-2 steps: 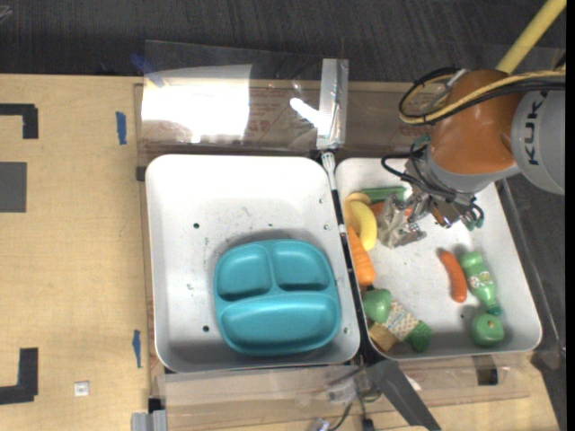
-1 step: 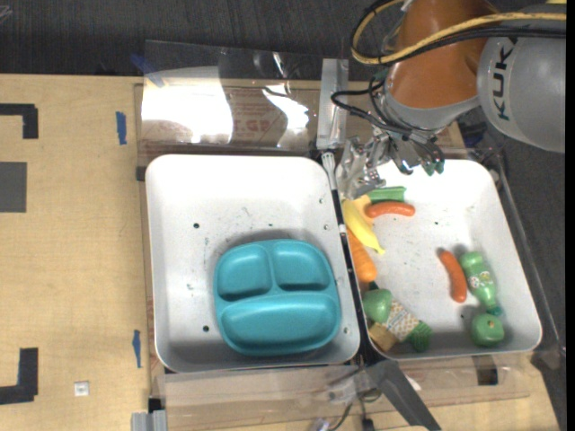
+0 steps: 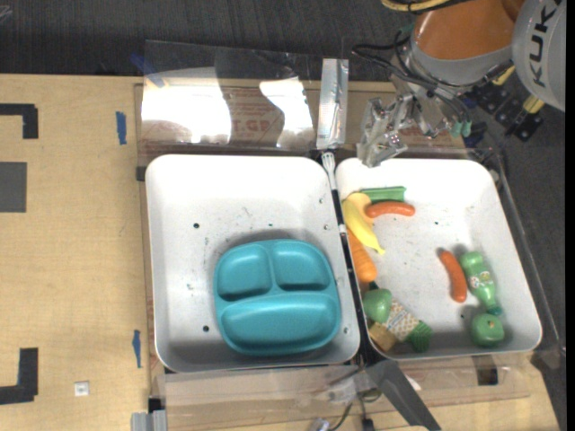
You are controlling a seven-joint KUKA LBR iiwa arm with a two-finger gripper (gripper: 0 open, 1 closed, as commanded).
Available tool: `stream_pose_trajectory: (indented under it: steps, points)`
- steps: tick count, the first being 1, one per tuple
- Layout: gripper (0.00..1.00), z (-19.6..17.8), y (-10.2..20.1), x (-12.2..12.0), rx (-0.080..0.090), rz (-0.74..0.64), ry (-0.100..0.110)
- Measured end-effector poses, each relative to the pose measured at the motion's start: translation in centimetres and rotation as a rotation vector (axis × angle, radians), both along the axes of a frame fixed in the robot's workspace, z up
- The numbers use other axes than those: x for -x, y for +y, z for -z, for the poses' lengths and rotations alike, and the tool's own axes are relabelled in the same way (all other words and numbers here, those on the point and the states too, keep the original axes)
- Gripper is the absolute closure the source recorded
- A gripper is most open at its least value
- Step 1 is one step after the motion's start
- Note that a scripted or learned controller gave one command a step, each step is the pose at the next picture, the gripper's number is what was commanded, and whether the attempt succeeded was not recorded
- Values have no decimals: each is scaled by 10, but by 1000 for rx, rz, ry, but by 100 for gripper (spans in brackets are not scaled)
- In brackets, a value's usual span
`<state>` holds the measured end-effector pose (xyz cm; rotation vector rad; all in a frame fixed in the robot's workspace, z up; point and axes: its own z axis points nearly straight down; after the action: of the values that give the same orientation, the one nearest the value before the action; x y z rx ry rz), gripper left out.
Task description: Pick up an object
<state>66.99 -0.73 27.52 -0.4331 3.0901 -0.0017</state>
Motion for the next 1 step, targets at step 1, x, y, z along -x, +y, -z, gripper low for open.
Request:
stream_pose_trajectory:
  steps: [1]
  points:
    - [100, -25, -41, 2, 4, -121, 8]
